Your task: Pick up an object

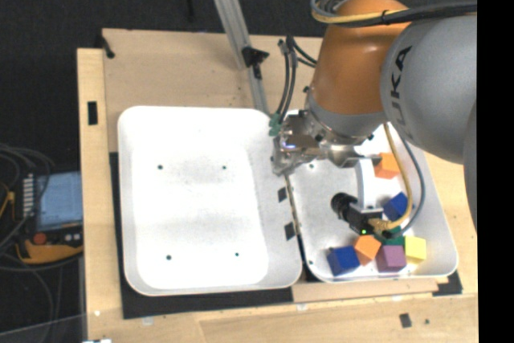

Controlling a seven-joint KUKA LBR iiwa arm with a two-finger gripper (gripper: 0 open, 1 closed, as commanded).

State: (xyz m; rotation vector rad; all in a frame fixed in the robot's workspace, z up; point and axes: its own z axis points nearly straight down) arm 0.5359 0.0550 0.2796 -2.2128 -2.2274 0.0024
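Note:
Several small blocks lie in the right white bin (317, 249). Along its near edge sit a blue block (343, 259), an orange block (367, 247), a purple block (391, 257) and a yellow block (415, 247). Another blue block (395, 205) lies further back, and a second orange block (388, 165) shows under the arm. My gripper (291, 150) hangs at the far left side of this bin, close to the wall between the two bins and apart from the blocks. The orange wrist hides the bin's far part.
The left white bin (193, 197) lies beside the right one, with a narrow gap between them. A slanted metal rail (233, 20) rises from behind the bins. The wooden bench edge (92, 173) runs along the left.

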